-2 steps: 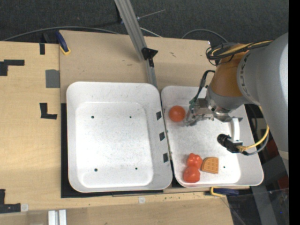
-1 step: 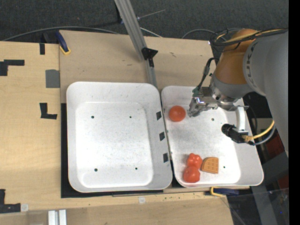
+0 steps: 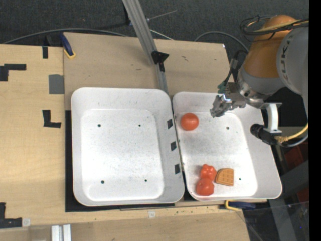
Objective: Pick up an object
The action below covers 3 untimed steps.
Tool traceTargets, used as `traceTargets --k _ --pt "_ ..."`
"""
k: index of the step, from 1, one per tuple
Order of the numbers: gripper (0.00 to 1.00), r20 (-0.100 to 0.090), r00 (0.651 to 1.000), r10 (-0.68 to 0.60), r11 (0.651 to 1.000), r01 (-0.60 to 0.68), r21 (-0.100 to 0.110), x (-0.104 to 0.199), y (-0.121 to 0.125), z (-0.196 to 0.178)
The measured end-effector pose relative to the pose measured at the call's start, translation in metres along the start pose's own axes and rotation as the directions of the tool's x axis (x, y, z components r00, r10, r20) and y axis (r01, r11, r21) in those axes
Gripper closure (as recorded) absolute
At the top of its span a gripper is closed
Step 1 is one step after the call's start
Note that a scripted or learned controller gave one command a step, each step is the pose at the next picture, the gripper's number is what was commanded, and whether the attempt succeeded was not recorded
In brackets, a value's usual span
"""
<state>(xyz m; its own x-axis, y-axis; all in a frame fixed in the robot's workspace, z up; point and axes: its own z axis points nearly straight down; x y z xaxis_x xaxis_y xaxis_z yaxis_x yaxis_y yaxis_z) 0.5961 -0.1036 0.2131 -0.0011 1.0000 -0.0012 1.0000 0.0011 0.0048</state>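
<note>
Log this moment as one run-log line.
end effector: over right white bin, state unclear | round red tomato-like ball: beside it, apart | red pepper-shaped toy, tan waffle-like square: near edge, untouched

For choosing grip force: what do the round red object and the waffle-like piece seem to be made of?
Round red object: probably plastic toy food, with a smooth, even colour and a faint sheen. Waffle-like piece: probably moulded plastic or rubber, matte orange-tan with a grid relief. Neither is certain at this distance.

red ball (image 3: 189,121), right bin's upper left
</note>
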Motion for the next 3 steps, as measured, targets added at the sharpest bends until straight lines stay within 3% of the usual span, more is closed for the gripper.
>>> traceTargets --k 1,3 --pt "1.00 0.000 1.000 0.000 1.000 0.000 0.001 0.000 0.001 -0.040" --pt "1.00 -0.003 1.000 -0.006 1.000 0.006 0.005 0.111 0.023 -0.032"
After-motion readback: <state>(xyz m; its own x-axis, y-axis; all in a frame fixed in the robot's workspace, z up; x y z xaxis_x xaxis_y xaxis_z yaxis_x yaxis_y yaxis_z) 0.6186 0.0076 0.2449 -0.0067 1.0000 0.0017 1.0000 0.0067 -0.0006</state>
